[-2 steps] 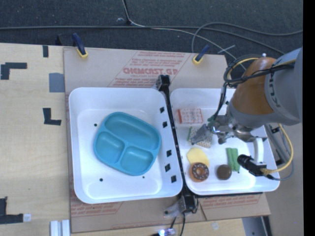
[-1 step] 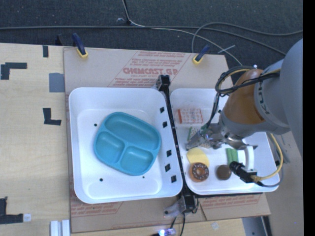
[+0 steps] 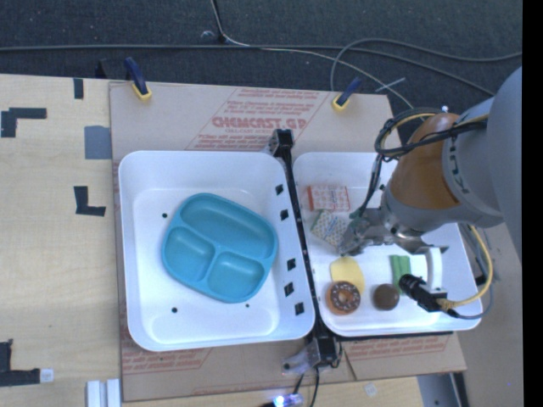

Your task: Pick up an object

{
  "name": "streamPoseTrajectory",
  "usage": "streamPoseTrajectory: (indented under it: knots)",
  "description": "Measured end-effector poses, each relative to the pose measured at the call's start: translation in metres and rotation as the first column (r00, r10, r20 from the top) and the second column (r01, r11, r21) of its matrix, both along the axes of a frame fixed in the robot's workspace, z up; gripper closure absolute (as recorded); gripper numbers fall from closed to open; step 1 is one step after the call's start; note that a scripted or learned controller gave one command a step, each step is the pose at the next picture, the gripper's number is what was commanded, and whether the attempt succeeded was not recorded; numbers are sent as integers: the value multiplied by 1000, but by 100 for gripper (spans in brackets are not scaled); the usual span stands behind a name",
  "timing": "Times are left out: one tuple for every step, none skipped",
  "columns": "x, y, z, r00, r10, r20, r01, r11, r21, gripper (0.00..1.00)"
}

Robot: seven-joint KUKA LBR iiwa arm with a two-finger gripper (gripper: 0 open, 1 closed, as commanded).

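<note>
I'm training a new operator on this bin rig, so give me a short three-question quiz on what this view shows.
1. True or false: the blue divided plate lies in the left bin.
2. Which item lies nearest the right bin's front wall? A) donut B) red-and-white packet C) green block
3. Fill in: just right of the donut sits a small round ____ object.

Key: 1 true. 2 A. 3 brown. Note for the trainee: the hand is low over the packets in the right bin, beside the yellow piece.
</note>
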State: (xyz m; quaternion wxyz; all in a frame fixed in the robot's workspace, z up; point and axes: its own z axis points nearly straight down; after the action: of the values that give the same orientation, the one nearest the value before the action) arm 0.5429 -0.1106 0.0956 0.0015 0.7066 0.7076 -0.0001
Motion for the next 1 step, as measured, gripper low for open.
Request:
streamPoseTrajectory:
  knots:
    - [-6, 8, 55, 1000, 0, 1, 0, 1000, 2, 100]
